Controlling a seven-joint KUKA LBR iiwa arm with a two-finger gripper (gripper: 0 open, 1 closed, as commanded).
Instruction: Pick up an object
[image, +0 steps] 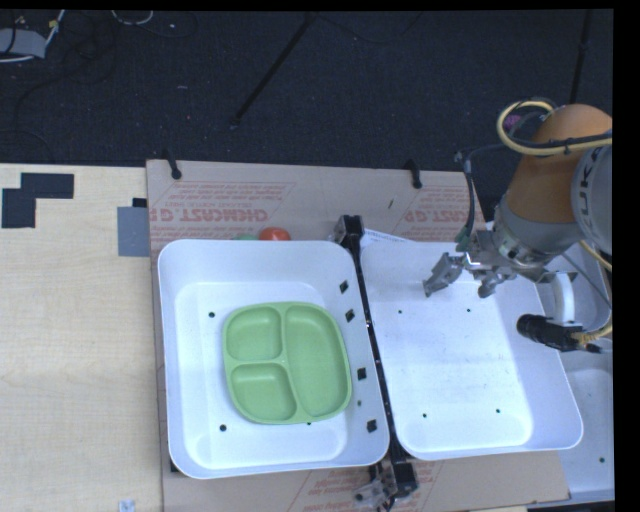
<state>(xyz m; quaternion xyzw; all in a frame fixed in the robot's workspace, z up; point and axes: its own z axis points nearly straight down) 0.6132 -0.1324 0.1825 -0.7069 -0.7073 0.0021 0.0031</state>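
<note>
- We see one white bin (470, 400) lying directly beneath the gripper (462, 280).
- Past the black divider (365, 340), away from the gripper, sits a second white bin (190, 300).
- We see a printed cardboard sheet (220, 205) under both.
- Farthest from the gripper is the wooden benchtop (70, 350), which bears a grey patch (132, 230).

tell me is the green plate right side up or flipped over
Right side up: the green plate lies flat in the left bin, its three hollow compartments facing up.
</note>
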